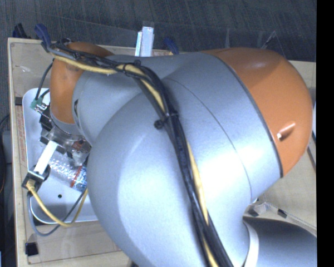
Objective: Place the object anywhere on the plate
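The grey arm with its orange band reaches across from the right and covers most of the view. Its gripper (60, 149) hangs low over the left bin (26, 107). Right under it lies a crinkled silver packet with red and blue print (72, 172), partly hidden by the gripper. The packet rests at the upper edge of a pale grey round plate (55, 204) in the near part of that bin. I cannot tell whether the gripper touches the packet.
A yellow cable (47, 214) loops from the gripper down over the plate. The wooden bench edge (14, 82) runs along the left. The arm's body hides the right bin.
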Robot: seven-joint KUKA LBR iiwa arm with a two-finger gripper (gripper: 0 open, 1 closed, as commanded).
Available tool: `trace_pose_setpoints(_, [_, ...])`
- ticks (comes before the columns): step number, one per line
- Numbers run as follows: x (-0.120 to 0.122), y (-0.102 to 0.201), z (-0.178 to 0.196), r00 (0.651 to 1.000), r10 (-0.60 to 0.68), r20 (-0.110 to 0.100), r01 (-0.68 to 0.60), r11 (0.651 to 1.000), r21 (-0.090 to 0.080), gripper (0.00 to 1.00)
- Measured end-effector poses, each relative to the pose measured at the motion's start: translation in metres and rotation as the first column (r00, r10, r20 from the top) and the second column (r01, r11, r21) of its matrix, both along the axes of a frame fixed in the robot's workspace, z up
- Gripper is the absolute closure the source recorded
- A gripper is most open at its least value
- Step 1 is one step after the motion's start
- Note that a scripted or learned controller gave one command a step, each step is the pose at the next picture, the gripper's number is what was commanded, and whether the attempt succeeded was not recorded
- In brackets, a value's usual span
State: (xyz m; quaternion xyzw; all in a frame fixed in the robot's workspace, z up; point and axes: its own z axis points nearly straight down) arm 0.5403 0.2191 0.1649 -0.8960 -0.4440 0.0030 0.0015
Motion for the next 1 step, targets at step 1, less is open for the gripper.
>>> trace_pose_setpoints(1, [-0.0236, -0.0005, -0.0172, 0.997, -0.069, 0.014, 0.069, 0.998, 0.006, 0.0])
